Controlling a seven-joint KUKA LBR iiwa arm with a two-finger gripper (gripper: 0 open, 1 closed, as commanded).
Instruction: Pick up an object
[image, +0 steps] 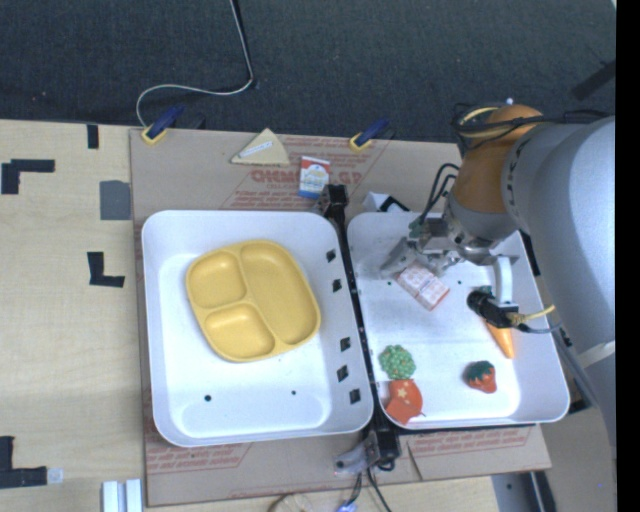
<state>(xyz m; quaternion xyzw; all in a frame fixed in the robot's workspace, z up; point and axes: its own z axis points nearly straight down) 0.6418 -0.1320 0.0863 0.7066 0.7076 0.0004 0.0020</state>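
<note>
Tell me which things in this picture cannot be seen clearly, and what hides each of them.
- Claw, camera view: the wrist and its cables cover the tips, so open or shut is unclear.
- Small packet, camera view: too small to read its print; contact with the claw is unclear.
- Carrot, camera view: a black part with a cable covers its upper end.
- Red and white carton, camera view: label too small.

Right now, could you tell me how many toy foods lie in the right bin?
4: broccoli and tomato near the front left, strawberry front right, carrot at the right edge. The arm may hide more.
</note>
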